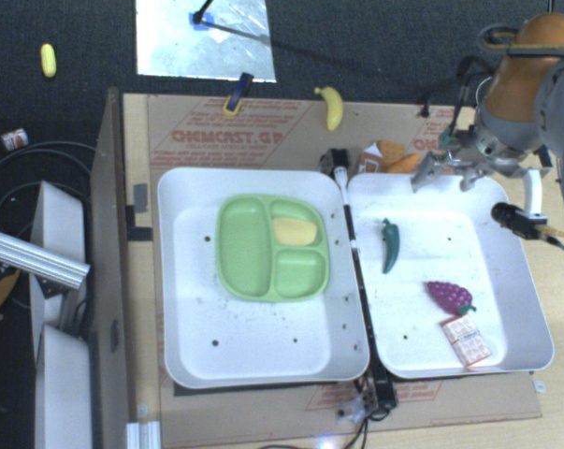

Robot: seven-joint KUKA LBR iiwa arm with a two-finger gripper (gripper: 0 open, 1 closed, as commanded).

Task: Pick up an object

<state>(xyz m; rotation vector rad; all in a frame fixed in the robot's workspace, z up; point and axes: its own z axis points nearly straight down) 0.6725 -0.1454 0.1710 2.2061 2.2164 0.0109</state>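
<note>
The bench [263, 124] is covered by a brown cardboard sheet printed with red lettering, and it carries the two white bins side by side. The left bin [193, 344] holds a green divided plate [263, 251] — three compartments, with a pale yellow block [296, 229] lying in the upper right one. The right bin [506, 288] holds three loose things, well apart from the plate: a dark green pepper [390, 245] near the bin's upper left part, lying roughly upright in the view; a purple bunch of grapes [449, 296] lower and to the right; and a small red-and-white carton [466, 340] just below the grapes, near the bin's lower right corner.

The grey arm [520, 92] with its orange band comes in from the upper right. Its gripper [447, 165] hangs at the top edge of the right bin, above the rim and well apart from the pepper, grapes and carton. Nothing shows between its fingers; whether they stand open or closed I cannot tell from this slant.

Beyond the bins, a yellow banana [331, 107] lies on the cardboard near its far edge, and a shiny square sheet [205, 26] lies on the dark floor behind the bench — a small yellow piece [48, 59] sits off to its left.
</note>
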